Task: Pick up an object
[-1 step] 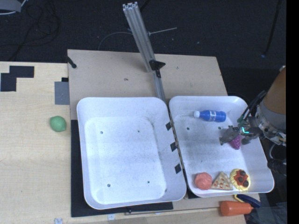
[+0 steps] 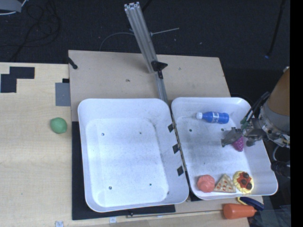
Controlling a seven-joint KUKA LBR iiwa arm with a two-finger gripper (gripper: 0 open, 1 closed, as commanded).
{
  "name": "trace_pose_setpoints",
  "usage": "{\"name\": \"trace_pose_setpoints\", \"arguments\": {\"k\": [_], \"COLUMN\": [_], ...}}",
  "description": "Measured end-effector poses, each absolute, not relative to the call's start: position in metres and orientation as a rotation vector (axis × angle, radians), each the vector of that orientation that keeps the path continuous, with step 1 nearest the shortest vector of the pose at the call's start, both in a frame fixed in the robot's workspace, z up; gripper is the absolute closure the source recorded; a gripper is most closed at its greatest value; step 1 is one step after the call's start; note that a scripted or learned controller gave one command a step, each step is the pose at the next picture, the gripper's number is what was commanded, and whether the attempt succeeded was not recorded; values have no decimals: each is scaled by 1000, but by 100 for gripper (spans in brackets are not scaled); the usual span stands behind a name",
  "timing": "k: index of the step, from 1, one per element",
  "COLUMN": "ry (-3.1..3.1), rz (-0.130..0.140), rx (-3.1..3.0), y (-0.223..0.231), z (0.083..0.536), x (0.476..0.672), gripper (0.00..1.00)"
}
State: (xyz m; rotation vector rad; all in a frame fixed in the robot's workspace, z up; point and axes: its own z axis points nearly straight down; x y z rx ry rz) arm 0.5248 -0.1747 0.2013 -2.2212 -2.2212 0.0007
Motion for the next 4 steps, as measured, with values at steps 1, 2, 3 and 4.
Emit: {"name": "trace_pose_setpoints", "arguments": {"k": [1,2,3,4], "ry": [-2220,-2219,-2222,-2221], "rz": [3,5,0,-2], "rx": [-2219,-2218,-2221,-2225], "y": [-174,-181,-181,-182], "z": [159,101,91,103], "x": [524,526,527,527], "gripper": [0,0,0,100]}}
